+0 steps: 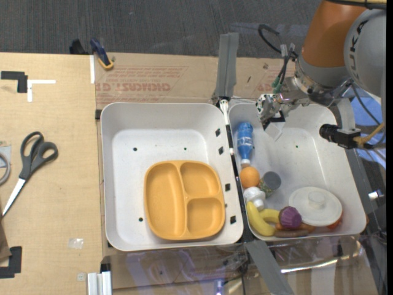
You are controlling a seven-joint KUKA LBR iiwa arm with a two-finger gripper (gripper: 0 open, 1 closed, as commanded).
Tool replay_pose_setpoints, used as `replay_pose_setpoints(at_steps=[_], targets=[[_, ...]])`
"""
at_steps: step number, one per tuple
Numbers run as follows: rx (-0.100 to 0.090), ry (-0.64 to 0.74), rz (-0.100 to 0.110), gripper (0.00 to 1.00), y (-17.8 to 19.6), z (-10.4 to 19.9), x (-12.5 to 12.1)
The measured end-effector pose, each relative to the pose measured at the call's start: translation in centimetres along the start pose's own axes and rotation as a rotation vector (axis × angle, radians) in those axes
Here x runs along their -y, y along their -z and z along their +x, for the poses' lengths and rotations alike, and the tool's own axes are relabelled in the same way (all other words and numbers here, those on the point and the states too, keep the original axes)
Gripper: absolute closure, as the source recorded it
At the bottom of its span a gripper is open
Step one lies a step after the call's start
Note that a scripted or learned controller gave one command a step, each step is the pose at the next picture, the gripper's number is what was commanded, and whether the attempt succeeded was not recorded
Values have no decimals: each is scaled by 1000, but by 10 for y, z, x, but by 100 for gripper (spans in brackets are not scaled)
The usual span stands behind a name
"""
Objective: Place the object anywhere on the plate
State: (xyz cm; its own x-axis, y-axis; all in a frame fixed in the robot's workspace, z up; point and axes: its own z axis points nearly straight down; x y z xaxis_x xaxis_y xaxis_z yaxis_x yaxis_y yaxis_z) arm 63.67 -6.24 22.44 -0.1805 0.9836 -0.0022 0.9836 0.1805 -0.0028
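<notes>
The arm's two-finger gripper hovers over the right bin, its state unclear, so picking seems pending: descend onto the round orange fruit, then carry it to the yellow three-compartment plate.

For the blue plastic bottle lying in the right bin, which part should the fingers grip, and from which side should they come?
Grip the blue plastic bottle across the middle of its body, coming straight down from above. It lies flat along the right bin's left wall, cap toward the orange ball, so closing across its narrow width probably suits best.
</notes>
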Motion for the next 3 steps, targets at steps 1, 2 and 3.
replay_pose_setpoints(at_steps=[1,2,3], targets=[[-2,-110,2,100,-34,73,38],[-2,103,2,100,-34,143,97],[-2,86,2,100,-34,166,132]])
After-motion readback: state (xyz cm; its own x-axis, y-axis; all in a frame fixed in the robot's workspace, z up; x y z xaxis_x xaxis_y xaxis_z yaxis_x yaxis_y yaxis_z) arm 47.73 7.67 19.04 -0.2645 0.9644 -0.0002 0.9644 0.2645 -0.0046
